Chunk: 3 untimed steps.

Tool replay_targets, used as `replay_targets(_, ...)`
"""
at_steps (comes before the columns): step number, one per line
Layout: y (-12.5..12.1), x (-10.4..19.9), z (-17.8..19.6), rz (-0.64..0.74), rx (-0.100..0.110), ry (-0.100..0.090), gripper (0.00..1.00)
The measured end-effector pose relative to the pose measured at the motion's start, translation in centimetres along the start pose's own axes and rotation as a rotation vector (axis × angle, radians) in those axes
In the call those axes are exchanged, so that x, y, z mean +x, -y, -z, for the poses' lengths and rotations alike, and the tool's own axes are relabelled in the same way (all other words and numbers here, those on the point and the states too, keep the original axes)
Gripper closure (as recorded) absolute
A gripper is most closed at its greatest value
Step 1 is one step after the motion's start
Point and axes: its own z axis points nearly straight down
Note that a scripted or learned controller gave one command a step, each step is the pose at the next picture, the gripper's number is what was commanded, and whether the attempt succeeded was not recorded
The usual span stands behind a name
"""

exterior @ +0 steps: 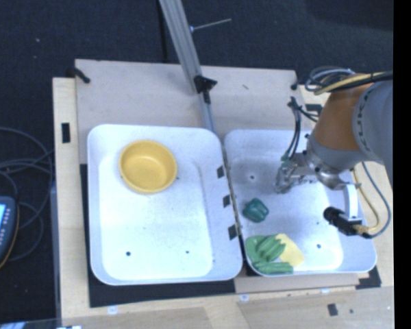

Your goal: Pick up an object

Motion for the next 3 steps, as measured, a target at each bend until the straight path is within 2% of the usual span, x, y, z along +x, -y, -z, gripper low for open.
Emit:
replay_targets(1,0.2,0.2,4.3,0.001,-0.002,0.001,1.0)
replay_targets(2,-0.5,-0.3,10.4,0.001,-0.004,0.001,1.0)
replay_targets(3,-0.5,-0.3,10.2,0.002,0.001,0.001,1.0)
